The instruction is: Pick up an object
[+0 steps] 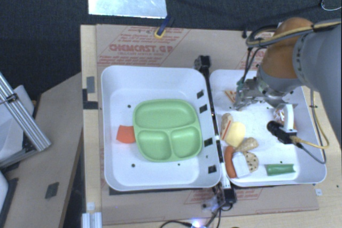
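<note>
**Pick not done: gripper low in right bin, nothing lifted**

Gripper (243, 99) sits low in the upper left part of the right bin (305, 160), arm coming in from the right of the frame; can't tell whether the pincer is clenched or released, its tip is too small and cluttered to read; nothing seen held, so I judge the grasp as not yet made; what's left is to close on something, lift it and clear the bin

Likeliest target is the orange bit (231, 95), just beside the gripper on its left, near the bin's upper left wall; flat and small, looks like hard plastic; whether the gripper touches it is unclear

Rest of the right bin, along its left side and bottom: yellow lump (234, 133), smooth and rounded; sausage (229, 160), orange-red, long, glossy, lying along the left wall; tan piece (248, 144), bumpy and bread-like, touching the yellow lump; green stick (280, 168), flat and straight, bottom right, apart from the pile; all look like toy food, light and rigid

Left bin (160, 88): green plate (165, 130), three compartments, rounded corners, matte plastic; orange square (126, 134) flat on the floor just left of the plate; both well apart from the gripper
</note>
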Available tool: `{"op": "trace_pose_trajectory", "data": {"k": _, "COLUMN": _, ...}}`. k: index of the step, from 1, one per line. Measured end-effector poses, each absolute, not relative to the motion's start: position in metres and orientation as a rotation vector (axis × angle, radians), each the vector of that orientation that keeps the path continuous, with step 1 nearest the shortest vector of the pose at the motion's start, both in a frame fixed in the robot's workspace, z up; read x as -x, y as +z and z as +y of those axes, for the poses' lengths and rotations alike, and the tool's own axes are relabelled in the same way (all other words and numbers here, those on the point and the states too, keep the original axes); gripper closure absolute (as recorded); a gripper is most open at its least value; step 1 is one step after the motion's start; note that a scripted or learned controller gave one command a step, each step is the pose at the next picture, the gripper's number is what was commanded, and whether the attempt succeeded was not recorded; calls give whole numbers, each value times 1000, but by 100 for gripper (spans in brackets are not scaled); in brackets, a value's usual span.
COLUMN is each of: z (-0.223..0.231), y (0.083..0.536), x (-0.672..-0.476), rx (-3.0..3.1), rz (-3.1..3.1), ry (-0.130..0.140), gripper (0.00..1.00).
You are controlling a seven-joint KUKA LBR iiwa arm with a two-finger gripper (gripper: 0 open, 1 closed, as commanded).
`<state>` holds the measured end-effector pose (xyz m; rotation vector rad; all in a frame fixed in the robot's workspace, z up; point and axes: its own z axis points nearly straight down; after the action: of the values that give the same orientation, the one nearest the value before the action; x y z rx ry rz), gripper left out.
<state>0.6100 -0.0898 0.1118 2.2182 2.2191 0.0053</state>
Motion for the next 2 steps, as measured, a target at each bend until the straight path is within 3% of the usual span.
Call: {"op": "trace_pose_trajectory", "data": {"k": 2, "z": -91, "y": 227, "x": -605, "rx": -2213, "rz": 2222, "ry": 7, "gripper": 100}}
